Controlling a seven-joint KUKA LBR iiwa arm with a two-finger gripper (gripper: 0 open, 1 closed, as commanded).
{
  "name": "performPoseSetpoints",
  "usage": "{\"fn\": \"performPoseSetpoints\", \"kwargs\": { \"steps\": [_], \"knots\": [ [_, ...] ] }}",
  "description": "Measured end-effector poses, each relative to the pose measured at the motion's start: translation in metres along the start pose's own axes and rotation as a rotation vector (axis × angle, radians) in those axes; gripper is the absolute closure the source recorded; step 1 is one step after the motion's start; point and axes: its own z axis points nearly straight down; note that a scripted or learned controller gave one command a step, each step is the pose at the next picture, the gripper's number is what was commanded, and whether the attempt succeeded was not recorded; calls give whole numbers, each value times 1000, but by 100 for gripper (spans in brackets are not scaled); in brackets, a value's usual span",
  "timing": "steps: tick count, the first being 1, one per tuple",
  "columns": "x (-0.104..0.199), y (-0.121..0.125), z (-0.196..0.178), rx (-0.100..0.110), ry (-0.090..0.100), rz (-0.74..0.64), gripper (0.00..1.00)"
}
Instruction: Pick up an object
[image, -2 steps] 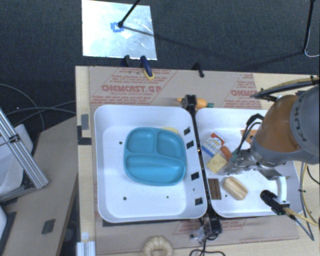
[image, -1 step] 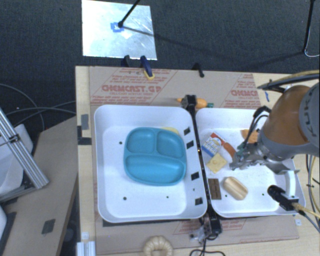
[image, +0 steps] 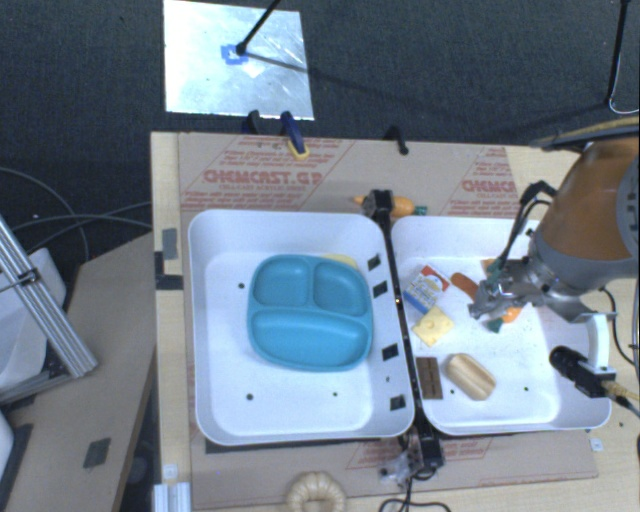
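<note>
The table (image: 250, 165), covered by a printed brown sheet, carries two shallow white bins side by side. The left bin (image: 225, 400) holds a blue divided plate (image: 308, 312), with a pale yellow scrap peeking out behind its far edge. The grey arm (image: 590, 215) with its orange band reaches in from the right over the right bin (image: 520, 400), and its jaws (image: 490, 303) hang low near that bin's middle right; whether they are spread or pressed together cannot be told. An orange piece (image: 512, 314) lies touching or just under the jaws' right side, partly hidden. An orange-red stick (image: 463, 283) lies just left of the jaws. Farther left sit a small printed packet (image: 424, 287) and a yellow cheese wedge (image: 434, 326), with a tan bread roll (image: 470, 375) and a brown bar (image: 428, 378) nearer the front.
</note>
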Motion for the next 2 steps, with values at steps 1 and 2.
{"fn": "performPoseSetpoints", "kwargs": {
  "steps": [1, 2],
  "knots": [
    [0, 2, -37, 1, 0, 0, 100],
    [34, 38, -43, 3, 1, -2, 100]
  ]
}}
